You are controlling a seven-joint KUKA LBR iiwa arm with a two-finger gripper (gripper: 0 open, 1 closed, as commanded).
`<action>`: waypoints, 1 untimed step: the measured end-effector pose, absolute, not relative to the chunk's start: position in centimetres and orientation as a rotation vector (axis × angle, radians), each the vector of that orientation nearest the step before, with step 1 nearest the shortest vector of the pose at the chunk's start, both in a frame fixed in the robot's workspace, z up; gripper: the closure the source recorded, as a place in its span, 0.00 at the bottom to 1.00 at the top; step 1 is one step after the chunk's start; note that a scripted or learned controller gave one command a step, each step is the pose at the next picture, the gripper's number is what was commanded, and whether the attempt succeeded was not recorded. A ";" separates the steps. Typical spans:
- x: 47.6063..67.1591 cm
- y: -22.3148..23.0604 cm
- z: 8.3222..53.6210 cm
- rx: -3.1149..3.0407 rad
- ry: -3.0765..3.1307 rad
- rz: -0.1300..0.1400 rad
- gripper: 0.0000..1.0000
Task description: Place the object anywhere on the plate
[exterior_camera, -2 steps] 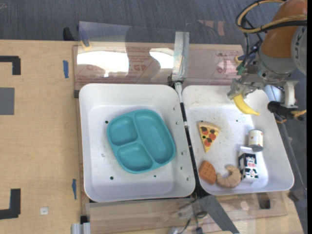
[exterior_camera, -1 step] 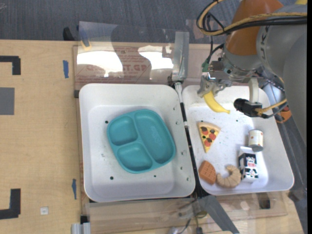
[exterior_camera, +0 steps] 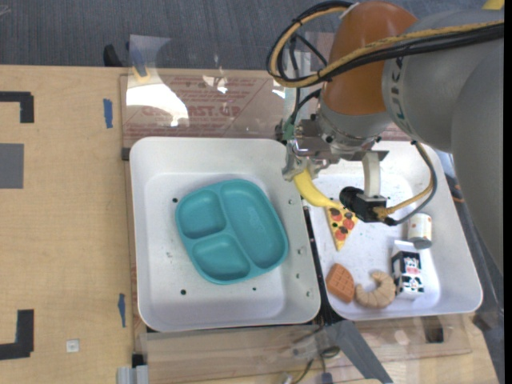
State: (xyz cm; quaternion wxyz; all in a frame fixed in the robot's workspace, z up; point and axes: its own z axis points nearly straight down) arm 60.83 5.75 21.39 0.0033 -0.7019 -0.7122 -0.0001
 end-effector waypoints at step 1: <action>58.0 12.8 14.4 -2.205 -2.223 0.017 1.00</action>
